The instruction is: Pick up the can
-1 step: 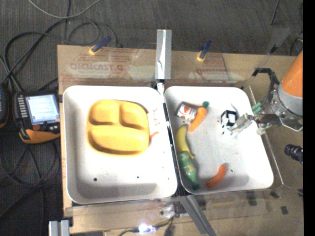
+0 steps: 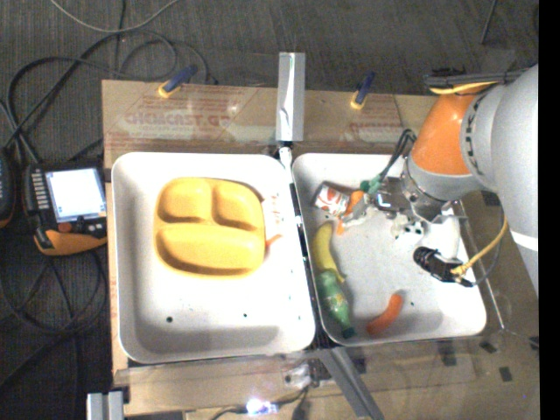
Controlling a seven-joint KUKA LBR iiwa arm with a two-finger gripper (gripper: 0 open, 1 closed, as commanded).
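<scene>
White bins sit side by side on the surface; the right bin holds the can, lying untouched at its far-left corner. Nearby, the pincer hovers, grip state unreadable, seemingly holding nothing. Grasp and lift remain.

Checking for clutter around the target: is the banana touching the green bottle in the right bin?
Touching. In the camera view the banana's lower end meets the top of the green bottle with no white bin floor between them.
</scene>
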